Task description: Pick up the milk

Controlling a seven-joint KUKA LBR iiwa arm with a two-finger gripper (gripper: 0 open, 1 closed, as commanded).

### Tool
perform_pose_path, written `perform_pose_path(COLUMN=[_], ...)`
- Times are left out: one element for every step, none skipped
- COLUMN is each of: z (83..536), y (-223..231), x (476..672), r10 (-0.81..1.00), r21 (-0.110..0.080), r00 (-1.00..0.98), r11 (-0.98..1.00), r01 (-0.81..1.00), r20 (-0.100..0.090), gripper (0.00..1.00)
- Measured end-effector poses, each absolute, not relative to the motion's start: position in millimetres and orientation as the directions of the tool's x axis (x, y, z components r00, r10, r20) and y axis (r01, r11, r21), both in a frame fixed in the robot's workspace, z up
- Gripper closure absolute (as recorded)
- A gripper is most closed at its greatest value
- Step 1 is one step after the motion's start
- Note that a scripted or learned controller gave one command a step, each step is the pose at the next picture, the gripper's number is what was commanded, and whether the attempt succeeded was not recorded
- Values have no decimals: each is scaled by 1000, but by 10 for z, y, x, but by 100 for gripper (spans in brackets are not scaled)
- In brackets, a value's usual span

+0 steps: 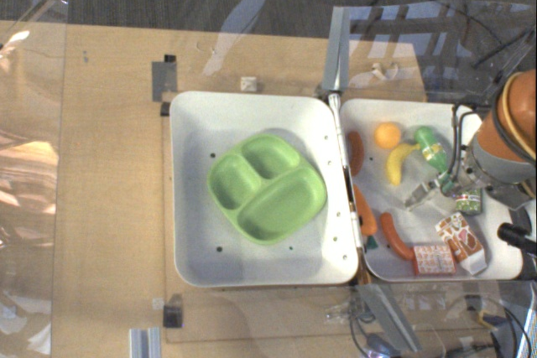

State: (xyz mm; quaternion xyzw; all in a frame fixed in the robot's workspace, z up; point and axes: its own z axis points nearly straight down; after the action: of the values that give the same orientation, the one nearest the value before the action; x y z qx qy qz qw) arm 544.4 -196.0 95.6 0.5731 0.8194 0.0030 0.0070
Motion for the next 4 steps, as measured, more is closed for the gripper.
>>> perform_pose_path(z=[954,1076,963,943], y=[-1984,-2012,-1901,-2064], x=[5004,5033,4967,6351], r10=[977,977,821,683], r21=[32,40,20,12], r00=[-214,-215,-570,-730], r11=[214,215,571,730], r01=[976,976,821,683], r20=[-6,-18,-34,-24], gripper=[0,100,100,100])
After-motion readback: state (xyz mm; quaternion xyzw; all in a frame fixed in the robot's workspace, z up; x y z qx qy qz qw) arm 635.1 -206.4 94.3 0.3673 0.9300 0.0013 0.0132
